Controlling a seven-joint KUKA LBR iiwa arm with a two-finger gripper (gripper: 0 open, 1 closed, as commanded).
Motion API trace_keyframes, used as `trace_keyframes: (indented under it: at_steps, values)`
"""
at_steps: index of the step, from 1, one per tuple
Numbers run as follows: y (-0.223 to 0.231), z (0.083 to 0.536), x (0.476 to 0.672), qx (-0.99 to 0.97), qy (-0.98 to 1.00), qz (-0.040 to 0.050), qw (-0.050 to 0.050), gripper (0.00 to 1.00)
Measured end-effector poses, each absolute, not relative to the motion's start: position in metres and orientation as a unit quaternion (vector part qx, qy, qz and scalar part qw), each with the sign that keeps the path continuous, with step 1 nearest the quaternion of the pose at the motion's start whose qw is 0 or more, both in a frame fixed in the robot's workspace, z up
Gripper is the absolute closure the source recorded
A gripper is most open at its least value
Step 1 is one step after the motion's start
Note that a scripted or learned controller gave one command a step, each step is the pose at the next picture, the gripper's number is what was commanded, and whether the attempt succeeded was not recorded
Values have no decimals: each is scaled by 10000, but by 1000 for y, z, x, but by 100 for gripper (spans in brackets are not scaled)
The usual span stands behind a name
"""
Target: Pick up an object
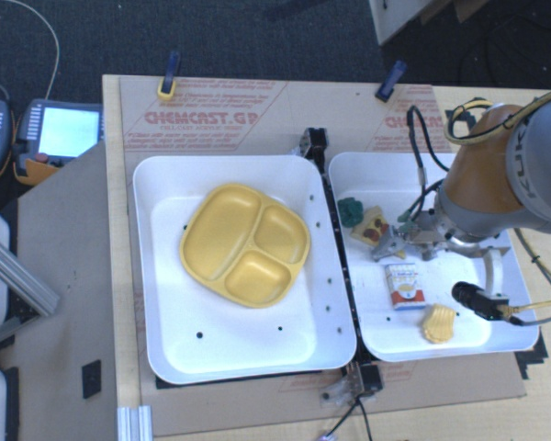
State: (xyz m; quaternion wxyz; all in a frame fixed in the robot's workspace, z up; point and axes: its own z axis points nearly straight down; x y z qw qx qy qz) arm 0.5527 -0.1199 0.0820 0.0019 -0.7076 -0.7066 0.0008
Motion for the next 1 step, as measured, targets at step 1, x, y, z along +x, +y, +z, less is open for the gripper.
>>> trace_keyframes:
  at_steps: [1]
  values:
    - [-120, 95, 554, -7075, -7067, -4, -7, 100]
